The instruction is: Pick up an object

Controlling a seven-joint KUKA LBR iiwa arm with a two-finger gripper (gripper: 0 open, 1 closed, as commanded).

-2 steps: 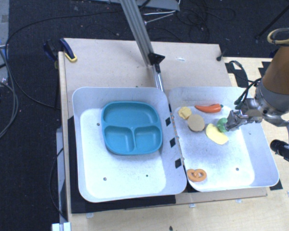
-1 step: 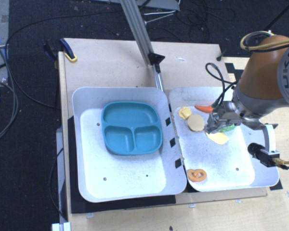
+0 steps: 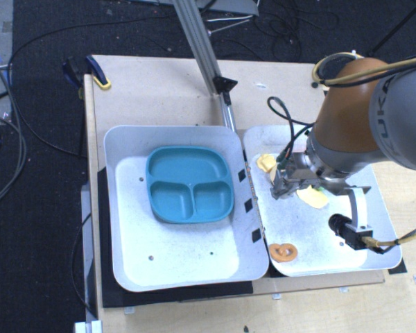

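My gripper (image 3: 283, 188) hangs low over the right bin (image 3: 312, 252), near that bin's left-middle part. A pale yellow piece (image 3: 265, 163) lies just up and left of it, close to the bin's left wall. Another pale yellow, flat object (image 3: 313, 198) lies right beside the gripper on its right, partly hidden under the wrist. An orange ring-shaped object (image 3: 285, 252) rests near the front left corner of the right bin, well below the gripper. I see nothing between the fingers.
The left bin (image 3: 128, 255) holds a blue divided tray (image 3: 191, 184) in its upper middle. A slanted metal pole (image 3: 197, 33) rises behind the bins. The wooden bench (image 3: 159, 89) extends behind both bins.
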